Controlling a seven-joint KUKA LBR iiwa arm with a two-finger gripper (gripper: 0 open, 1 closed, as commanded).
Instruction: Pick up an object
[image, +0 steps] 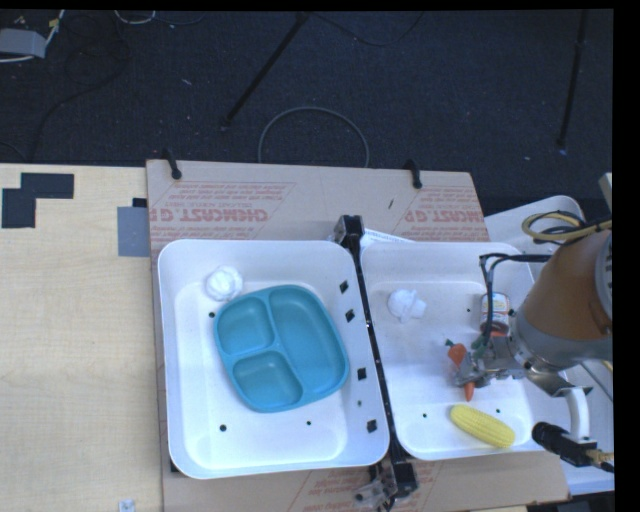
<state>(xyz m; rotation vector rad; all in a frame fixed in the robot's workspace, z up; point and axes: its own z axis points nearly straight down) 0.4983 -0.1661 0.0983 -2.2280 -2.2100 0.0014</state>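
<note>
The left bin (190, 440) holds a white ball (223, 283) at its 11 o'clock corner and a blue tray (280, 346) at its middle; neither is near the arm. In the right bin (430, 262), a white wad (405, 304) lies toward 10 o'clock. A small orange piece (457, 353) lies just at 9 o'clock of the tool (472, 372), which is down low in the bin. Whether the tool is spread or pinching, I cannot tell, for it is small and dark against clutter.

The corn (482, 425) lies at 6 o'clock of the tool, near but apart. Its long axis runs from 10 to 4 o'clock, with the narrower end seemingly toward 10.

The likely risk is a close on nothing: the orange piece is small and sits beside the tool, not under it, so a nudge could push it away. The corn, being round, may roll if it is caught across its end and not its middle.
</note>
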